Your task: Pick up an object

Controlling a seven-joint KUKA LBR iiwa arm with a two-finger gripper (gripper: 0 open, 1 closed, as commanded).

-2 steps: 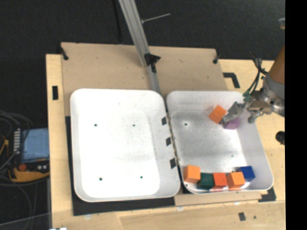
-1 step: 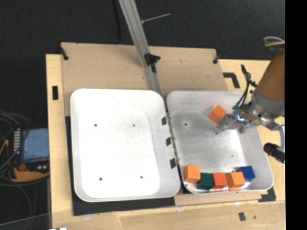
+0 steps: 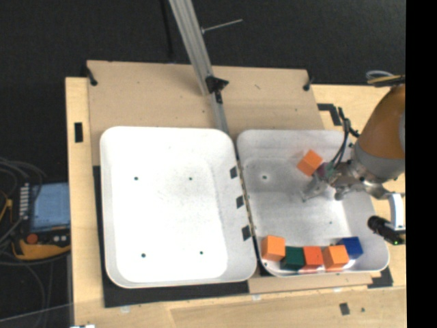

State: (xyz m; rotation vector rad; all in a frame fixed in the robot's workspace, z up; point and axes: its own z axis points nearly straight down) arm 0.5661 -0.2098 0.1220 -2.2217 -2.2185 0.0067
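The hand (image 3: 326, 180) is low in the right bin (image 3: 287, 149), just beside an orange block (image 3: 310, 162); whether it is spread I cannot tell. Nothing appears lifted yet.

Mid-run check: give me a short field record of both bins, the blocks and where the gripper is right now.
left bin: white, sits left of the right bin
right bin: holds all the blocks
lone block: orange block near the far side, tilted, beside the gripper
near-edge row, left to right: orange cube, green cube, two orange cubes, blue cube
gripper: over the right bin, just right of the lone block
grasp: cannot confirm
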